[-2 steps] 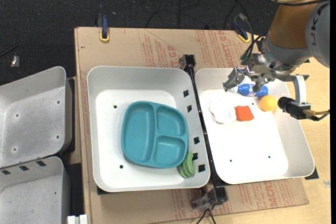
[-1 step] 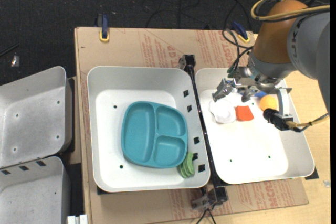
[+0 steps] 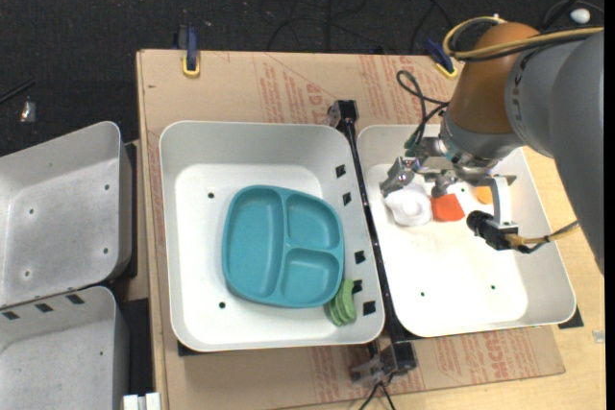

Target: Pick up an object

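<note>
Gripper (image 3: 415, 180) low in the right bin (image 3: 480, 288), at its far-left part; finger state cannot be told. White object (image 3: 410, 206) lies just under it, touching or nearly so — orange piece (image 3: 447, 207) just to its right. Left bin (image 3: 192, 206) holds a teal divided plate (image 3: 283, 245) and a green item (image 3: 342, 304) at the plate's near-right edge.
</note>
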`<state>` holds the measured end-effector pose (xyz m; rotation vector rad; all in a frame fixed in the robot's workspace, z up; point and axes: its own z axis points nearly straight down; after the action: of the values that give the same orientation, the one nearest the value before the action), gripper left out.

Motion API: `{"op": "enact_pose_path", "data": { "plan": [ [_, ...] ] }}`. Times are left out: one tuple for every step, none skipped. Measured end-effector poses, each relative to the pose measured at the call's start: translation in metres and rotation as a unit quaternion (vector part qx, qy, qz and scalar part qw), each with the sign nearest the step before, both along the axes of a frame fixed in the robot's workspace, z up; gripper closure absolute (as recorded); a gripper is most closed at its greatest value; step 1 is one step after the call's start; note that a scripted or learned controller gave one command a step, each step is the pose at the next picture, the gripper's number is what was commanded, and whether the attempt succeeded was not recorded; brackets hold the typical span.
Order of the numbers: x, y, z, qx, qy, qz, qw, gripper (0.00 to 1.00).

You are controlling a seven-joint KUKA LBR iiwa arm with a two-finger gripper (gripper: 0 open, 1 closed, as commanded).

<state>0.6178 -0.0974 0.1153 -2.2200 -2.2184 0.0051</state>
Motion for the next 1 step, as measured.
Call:
{"op": "enact_pose_path", "data": {
  "plan": [
    [-0.0001,0.0007,-0.0243,0.0001,-0.001,0.0,1.0,0.0]
  ]
}}
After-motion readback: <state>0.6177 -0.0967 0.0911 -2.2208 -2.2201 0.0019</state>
